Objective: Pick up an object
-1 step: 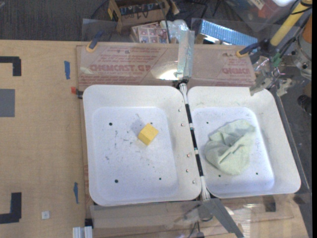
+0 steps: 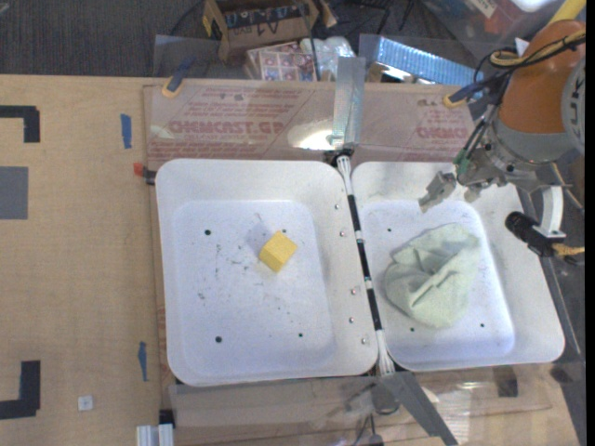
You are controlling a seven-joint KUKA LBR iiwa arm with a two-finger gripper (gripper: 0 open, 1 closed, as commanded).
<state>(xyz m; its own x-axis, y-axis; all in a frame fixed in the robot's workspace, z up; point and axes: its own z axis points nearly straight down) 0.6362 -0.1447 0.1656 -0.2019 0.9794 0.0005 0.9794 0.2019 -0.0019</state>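
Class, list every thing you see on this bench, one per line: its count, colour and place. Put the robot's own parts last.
block: one, yellow, middle of the left bin.
cloth: one, pale green, crumpled in the right bin.
left bin: one, white, left half of the bench.
right bin: one, white, beside the left bin.
arm: one, grey and orange, top right.
pincer: one, grey, over the right bin's back edge, above the cloth.

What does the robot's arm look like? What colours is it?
The arm is grey with a big orange band near the wrist. Thin yellow and black cables loop beside it. At the end sits a small grey metal gripper with two thin fingers.
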